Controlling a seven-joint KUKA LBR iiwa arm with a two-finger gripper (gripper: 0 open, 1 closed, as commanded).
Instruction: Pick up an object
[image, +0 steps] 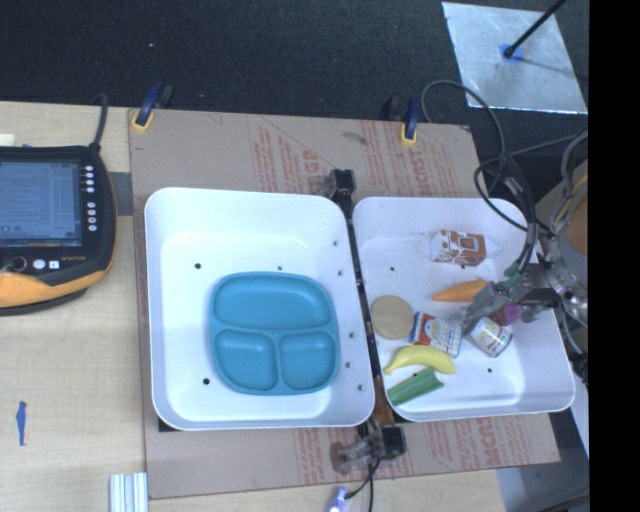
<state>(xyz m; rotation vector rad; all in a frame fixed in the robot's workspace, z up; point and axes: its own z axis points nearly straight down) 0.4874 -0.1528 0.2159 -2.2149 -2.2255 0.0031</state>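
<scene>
The right bin (540, 390) holds several small items. A brown-and-white packet (458, 247) lies near its back, with an orange carrot (458, 292) in front of it. A tan round disc (392, 316), a red-and-white pack (437, 333), a yellow banana (420, 360) and a green cucumber (413, 387) sit toward the bin's left front. A small can (490, 337) lies on its side. My gripper (503, 305) reaches in from the right and hovers low just above the can, beside the carrot's right end. Its dark body hides how it meets the can.
The left bin (170, 300) holds a blue divided plate (272, 332). A handheld control pendant (50, 225) lies left of the bins. Cables (490, 170) loop behind the right bin. Clamps (409, 122) pin the cardboard base at the back.
</scene>
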